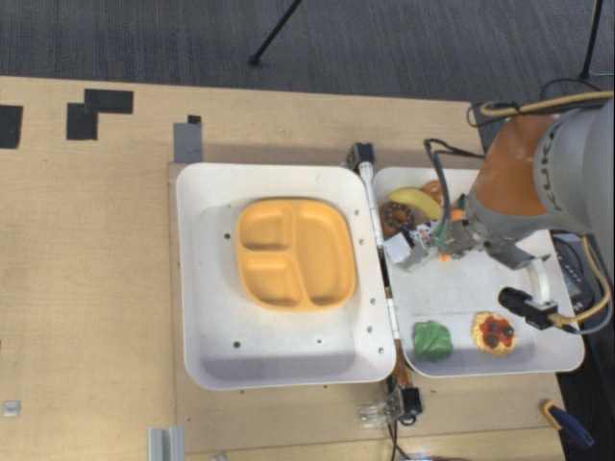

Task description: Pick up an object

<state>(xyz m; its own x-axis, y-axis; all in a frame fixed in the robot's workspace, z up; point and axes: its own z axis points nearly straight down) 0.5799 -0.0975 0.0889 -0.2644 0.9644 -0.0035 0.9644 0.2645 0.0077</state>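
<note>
Objects for picking lie in the right bin [538,353]: a banana [413,200] and a brown item [397,218] at its far left corner, a green piece [431,340] and a small pizza [494,332] near its front edge. We see the gripper [408,246] low over the bin's left side, just beside the brown item; whether the claw is released or clenched we cannot tell. An orange tray [293,254] sits in the left bin [207,334].

a yellow divided plate [293,254] lies in the left bin [207,353], the end effector [408,248] low over the right bin [548,358].
</note>
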